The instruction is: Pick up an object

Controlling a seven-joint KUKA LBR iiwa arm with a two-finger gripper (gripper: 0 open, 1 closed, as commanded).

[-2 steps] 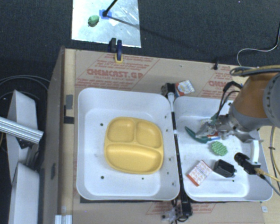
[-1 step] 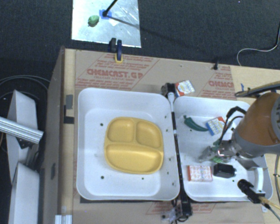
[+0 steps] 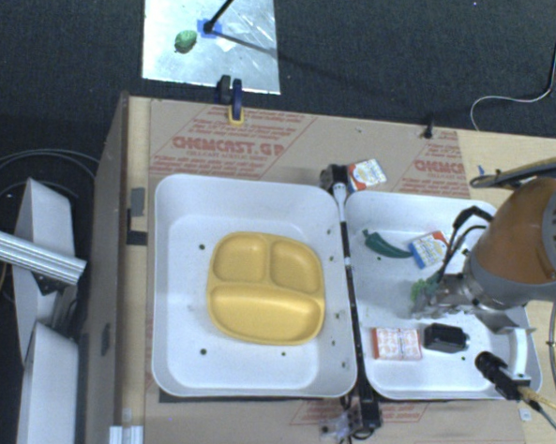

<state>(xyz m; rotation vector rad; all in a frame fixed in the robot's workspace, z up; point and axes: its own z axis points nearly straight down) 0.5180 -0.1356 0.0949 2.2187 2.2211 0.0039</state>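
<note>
Green item [image 3: 421,291], where does it lie? asks the first.

Near the middle of the right bin [image 3: 386,303], in the right half of the frame, says the second. It sits right against the left side of the gripper [image 3: 435,299].

Is it gripped?

That cannot be told: the gripper's tip is too small and too dark against it to show whether it is open or closed.

What lies around it?

Above it are a small blue, white and red box [image 3: 429,247] and, left of that, a dark green thing [image 3: 387,244]. Below it are a red and white packet [image 3: 396,343] and, just right of the packet, a small black item [image 3: 445,337].

And the arm?

The arm [image 3: 525,246], with its orange band, comes in from the right edge and hangs over the bin's right side.

Farther out?

The left bin [image 3: 187,258] touches the right one and holds a yellow divided plate [image 3: 264,289] near its centre. Both stand on a cardboard sheet [image 3: 264,136].
</note>
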